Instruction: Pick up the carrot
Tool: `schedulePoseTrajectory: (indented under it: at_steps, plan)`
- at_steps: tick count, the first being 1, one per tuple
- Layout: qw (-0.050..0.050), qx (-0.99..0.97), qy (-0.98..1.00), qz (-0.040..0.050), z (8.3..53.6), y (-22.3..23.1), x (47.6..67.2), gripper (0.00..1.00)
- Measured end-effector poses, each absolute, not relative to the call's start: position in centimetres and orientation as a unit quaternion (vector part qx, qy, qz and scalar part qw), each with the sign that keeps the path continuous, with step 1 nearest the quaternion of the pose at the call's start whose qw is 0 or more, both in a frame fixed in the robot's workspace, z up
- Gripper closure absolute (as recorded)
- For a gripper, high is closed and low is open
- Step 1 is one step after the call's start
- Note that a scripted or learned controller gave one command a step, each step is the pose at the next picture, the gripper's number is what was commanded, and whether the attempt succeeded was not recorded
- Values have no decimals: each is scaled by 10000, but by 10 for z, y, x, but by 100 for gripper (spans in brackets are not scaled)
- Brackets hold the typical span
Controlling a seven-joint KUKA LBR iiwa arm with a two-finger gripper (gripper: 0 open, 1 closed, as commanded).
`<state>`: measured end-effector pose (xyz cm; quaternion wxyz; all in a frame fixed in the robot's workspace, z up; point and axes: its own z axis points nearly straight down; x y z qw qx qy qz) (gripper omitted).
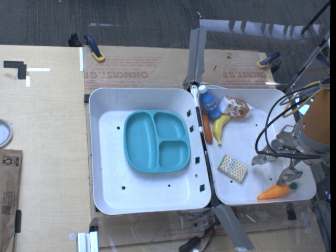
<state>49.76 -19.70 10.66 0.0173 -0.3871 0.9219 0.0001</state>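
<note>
Carrot (273, 192) lies in the right bin (247, 198), its green end beneath the tool (289, 176), grip unclear.

The arm is seen entering from the right, its orange band (319, 121) held above the wrist and black cables looped around it. The gripper (287, 176) is pointed downward at the lower right; whether the jaws are parted cannot be told.
</note>
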Motion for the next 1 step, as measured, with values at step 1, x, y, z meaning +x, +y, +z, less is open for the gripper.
schedulePoseTrajectory:
  at_steps: [1]
  plan:
    - [173,-3871,9219,0,107,-197,498,0]
